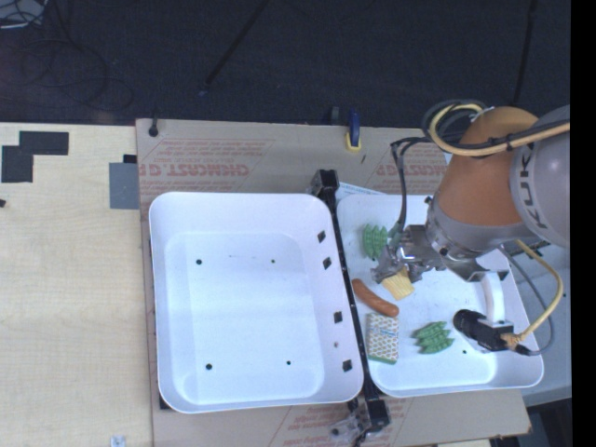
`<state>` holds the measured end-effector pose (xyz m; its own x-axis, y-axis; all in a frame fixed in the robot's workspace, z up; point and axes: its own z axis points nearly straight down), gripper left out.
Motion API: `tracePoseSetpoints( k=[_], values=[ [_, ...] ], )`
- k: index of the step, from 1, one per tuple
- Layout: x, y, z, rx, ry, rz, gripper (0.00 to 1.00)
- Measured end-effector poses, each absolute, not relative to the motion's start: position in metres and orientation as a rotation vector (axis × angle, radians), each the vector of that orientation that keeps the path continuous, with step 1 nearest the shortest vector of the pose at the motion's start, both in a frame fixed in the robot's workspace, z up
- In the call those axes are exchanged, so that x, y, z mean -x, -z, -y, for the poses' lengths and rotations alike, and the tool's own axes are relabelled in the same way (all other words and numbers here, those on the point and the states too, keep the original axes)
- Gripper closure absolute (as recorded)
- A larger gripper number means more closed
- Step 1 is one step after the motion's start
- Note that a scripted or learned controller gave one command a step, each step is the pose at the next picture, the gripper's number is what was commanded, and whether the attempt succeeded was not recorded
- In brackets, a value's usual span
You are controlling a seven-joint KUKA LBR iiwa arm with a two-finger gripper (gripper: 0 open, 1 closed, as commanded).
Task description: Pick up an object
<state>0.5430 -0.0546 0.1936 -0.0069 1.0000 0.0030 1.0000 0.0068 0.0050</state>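
Brown cardboard (233, 152) lies under the 2 bins and bears red print (200, 169), upside down from this camera; it seems to read "CHEMCAST GP". More red print shows on the cardboard's lower edge at 6 o'clock, too small to read. On the grey arm (549, 184), at 3 o'clock in the view, the letters "KU" show before the frame cuts the rest off.

The left bin (163, 296) is white with a few small dark dots on its floor. The right bin (521, 375) holds the loose things. The gripper (399, 264) hangs low over that bin's left half, and the wrist hides much of it; whether it is apart or together cannot be told. The yellow piece (399, 287) lies just beside it at 6 o'clock, perhaps touching its tip, though the blur leaves that unsure.

From the gripper, the sausage (374, 299) lies at 7 o'clock, near the yellow piece. A checked block (382, 339) lies beyond the sausage, near the bin's lower wall. 1 green piece (374, 240) sits at 10 o'clock, and a 2nd green piece (432, 336) at 5 o'clock; neither shape can be made out.
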Motion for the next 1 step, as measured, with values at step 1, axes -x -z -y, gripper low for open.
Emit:
tracePoseSetpoints(
  k=[1],
  values=[
    [-0.5725,-0.2132,-0.0039,-2.215,-0.003,-2.23,1.0]
  ],
)
